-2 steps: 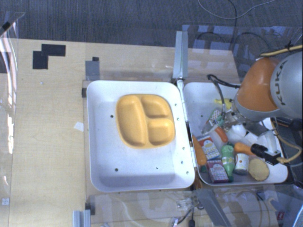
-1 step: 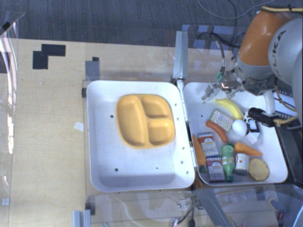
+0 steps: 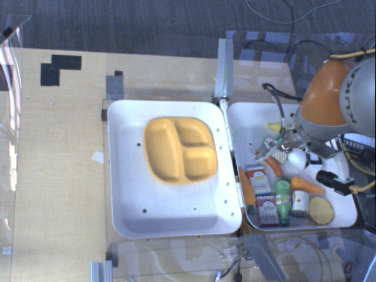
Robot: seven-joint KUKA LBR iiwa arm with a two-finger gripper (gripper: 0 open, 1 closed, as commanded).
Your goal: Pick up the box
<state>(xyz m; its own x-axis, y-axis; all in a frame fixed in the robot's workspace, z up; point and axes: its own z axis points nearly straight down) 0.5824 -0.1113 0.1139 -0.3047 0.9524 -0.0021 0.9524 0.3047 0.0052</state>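
A small box with a red and blue printed face lies flat in the right bin, near its left wall. A second, purplish box lies just in front of it by the bin's front edge. My gripper hangs low over the middle of the right bin, a little behind and to the right of the first box, among small toys. The grey arm with its orange band reaches in from the right. Nothing shows as held.
Around the boxes lie a red sausage, a white egg, a carrot, a green bottle, a can, a potato and an orange stick. The left bin holds a yellow divided tray.
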